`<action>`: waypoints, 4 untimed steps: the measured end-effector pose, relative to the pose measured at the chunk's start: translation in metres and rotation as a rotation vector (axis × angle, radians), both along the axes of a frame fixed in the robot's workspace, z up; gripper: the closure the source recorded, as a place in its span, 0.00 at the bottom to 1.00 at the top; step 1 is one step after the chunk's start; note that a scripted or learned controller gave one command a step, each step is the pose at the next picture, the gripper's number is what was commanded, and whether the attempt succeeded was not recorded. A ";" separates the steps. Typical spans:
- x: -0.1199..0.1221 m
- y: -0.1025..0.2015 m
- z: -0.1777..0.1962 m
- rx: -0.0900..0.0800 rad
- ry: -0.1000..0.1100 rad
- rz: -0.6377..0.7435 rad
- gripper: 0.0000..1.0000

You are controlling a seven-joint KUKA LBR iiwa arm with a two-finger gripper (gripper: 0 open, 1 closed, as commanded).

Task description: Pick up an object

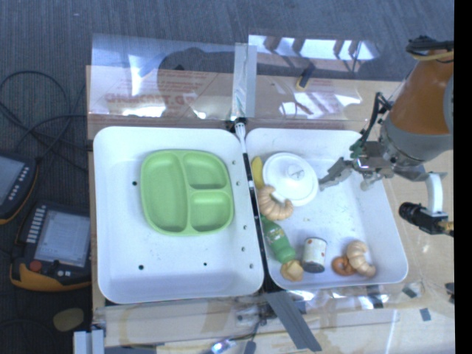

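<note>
A: The gripper [346, 169] hangs in the right bin [383, 231]; its jaws are spread, nothing between them.

B: The white bowl [290, 176] sits just beside; it should centre over one rim first.

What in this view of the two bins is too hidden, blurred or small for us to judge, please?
- Gripper: camera view; small and blurred, so its finger state is unclear.
- Banana: camera view; mostly hidden by the white bowl and the bin divider.
- Can: camera view; label too small to read.
- Arm: camera view; upper part cut off by the right edge.
</note>
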State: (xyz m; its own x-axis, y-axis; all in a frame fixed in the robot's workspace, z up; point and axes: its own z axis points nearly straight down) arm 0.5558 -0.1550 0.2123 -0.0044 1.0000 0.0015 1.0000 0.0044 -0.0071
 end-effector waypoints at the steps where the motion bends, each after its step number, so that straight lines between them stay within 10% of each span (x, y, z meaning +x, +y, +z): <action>1: -0.072 0.034 -0.066 0.002 0.002 0.092 0.00; 2: -0.066 0.069 -0.032 0.000 0.000 0.078 0.00; 3: -0.068 0.030 -0.125 0.001 -0.012 0.113 0.00; 4: -0.066 0.030 -0.117 0.002 -0.014 0.113 1.00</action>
State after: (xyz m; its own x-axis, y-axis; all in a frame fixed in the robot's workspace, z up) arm 0.4900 -0.1252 0.0950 -0.1173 0.9931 0.0027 0.9931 0.1173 0.0074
